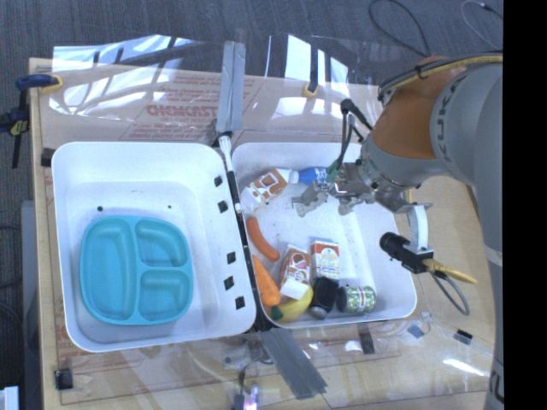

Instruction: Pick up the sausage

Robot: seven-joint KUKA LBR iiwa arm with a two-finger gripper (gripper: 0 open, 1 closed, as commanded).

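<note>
Worktop (128,101) carries 2 white bins. Arm (444,118) hangs over the right bin (389,306), claw (329,196) open and holding nothing. Sausage (261,239) lies untouched, well left of and below the claw, beside the carrot (267,285). Reach, grasp and lift remain.

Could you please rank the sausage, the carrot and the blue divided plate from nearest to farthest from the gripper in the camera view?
Measured from the gripper:
1. Sausage, below and left of it, by the right bin's left wall.
2. Carrot, lower still along that wall.
3. Blue divided plate, far left in the other bin.
</note>
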